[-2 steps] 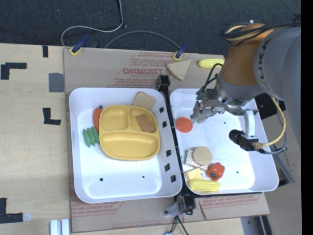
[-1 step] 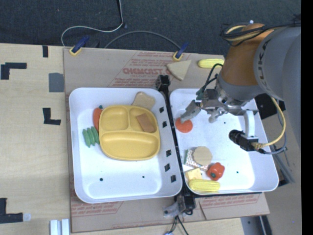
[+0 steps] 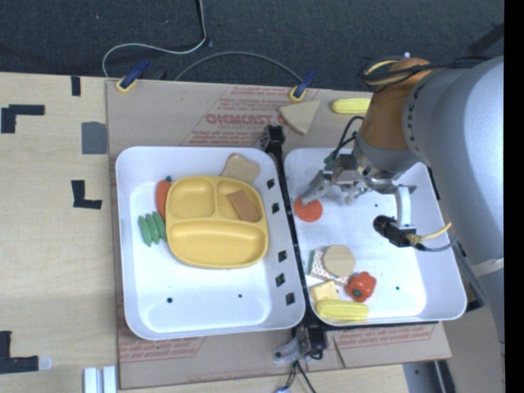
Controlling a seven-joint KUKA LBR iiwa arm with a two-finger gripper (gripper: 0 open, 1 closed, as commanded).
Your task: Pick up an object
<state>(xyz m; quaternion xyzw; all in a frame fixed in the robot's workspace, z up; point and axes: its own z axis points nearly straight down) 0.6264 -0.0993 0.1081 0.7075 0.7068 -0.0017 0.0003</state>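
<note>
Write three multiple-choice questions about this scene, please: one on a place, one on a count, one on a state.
1. Where does the yellow tray lie?
A. In the left bin
B. In the right bin
C. On the cardboard behind the bins

2. How many compartments does the yellow tray have?
A. One
B. Three
C. Five

3. What is the state of the orange-red disc in the right bin?
A. Lifted clear above the bin
B. Lying flat on the bin floor
C. Resting on the yellow tray

Answers:
1. A, its whole rim sits inside the left bin.
2. B, two small sections at the back and one long one in front.
3. B, it lies on the white floor, with the gripper just above it.
</note>
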